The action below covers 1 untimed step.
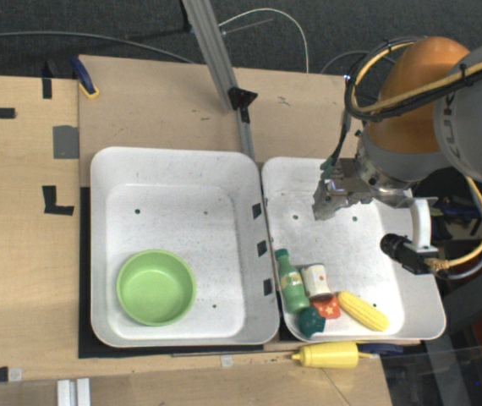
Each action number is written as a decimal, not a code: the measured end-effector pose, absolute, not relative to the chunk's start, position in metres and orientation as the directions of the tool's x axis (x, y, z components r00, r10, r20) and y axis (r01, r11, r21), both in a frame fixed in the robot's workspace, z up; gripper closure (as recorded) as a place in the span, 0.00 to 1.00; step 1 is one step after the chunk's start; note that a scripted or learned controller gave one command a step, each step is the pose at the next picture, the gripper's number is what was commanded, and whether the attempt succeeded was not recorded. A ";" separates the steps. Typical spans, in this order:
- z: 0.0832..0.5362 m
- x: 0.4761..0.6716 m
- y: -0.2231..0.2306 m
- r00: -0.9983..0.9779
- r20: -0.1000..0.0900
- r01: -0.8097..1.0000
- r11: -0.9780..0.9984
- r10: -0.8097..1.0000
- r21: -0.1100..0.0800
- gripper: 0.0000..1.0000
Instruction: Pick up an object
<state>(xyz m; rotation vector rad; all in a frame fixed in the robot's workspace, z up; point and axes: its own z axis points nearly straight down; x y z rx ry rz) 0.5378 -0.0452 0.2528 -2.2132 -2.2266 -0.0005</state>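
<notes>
Tabletop (165,117): you see a tan surface carrying two shallow white bins side by side.
Left bin (178,172): it holds one thing, a green bowl in its near left corner.
Right bin (296,193): its small items are bunched at the near edge; the arm hangs over its far half.
Arm (419,91): grey with an orange band, it reaches in from your right.
Green bowl (156,288): upright, open side up.
End effector (330,200): above bare bin floor, well apart from the items; you cannot tell how its fingers stand.
Yellow bottle (329,355): lying on the tabletop just outside the right bin's near rim.
Corn cob (364,309): lying near the right bin's near right corner.
Green bottle (290,282): lying by the right bin's left wall, a small white can (315,279) just beside it.
</notes>
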 end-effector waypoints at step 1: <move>0.236 0.552 0.011 -0.007 0.001 1.000 0.007 1.000 -0.003 1.00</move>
